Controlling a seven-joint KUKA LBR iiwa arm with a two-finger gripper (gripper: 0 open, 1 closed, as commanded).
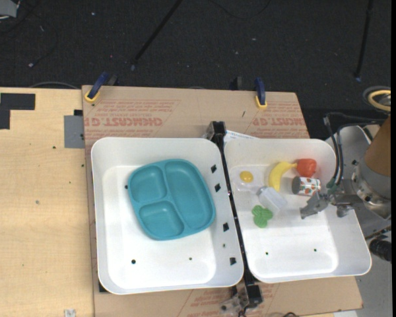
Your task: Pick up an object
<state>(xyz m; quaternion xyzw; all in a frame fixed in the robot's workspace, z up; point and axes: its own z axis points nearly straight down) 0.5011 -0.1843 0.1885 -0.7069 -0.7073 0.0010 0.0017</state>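
The right bin (317,259) holds a yellow banana (281,174), a red object (306,166), a small patterned can (306,186) lying on its side, a clear plastic piece (272,197), a green toy (261,216) and a small yellow round piece (246,176). My gripper (311,208) reaches in from the right and sits low in the bin, just below the can and to the right of the green toy. Nothing shows held in it.
The left bin (112,243) holds a teal divided plate (171,198). A black divider (226,203) runs between the bins. The grey arm (373,177) crosses the right bin's right rim. Clamps (260,94) hold the cardboard at the back.
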